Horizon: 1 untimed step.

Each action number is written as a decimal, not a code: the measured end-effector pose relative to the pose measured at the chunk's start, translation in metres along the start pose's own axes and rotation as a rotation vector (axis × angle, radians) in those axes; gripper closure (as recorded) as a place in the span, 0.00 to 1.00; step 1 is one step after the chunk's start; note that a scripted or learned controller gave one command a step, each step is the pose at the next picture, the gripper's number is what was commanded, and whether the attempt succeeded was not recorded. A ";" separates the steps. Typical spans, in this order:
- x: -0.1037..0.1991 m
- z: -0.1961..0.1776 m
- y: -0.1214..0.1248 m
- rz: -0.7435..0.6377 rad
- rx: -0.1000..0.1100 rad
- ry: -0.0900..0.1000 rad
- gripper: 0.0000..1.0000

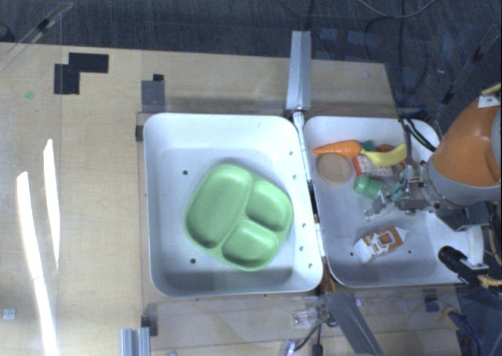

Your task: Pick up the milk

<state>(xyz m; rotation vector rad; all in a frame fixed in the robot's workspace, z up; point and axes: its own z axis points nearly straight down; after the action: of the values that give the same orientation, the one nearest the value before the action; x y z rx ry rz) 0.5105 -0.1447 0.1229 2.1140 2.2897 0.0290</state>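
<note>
The milk (380, 241) lay flat in the right bin (345, 264), near its front. Its long axis ran slantwise, white cap toward the front left. The tool (392, 194) hung just behind it, among other items; its state could not be told.

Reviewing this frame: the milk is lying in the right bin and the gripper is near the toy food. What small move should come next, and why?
Probably shift the gripper toward the near side of the right bin, over the milk carton. The carton lies on its side, apart from the carrot, banana and green item, while the gripper sits beside that cluster, not above the carton.
</note>
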 end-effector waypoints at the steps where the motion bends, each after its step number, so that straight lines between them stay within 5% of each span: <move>1: 0.050 0.033 -0.016 -0.256 0.015 0.004 0.00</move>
<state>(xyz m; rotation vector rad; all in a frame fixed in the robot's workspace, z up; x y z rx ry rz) 0.4916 -0.0960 0.0895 1.8102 2.5502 0.0104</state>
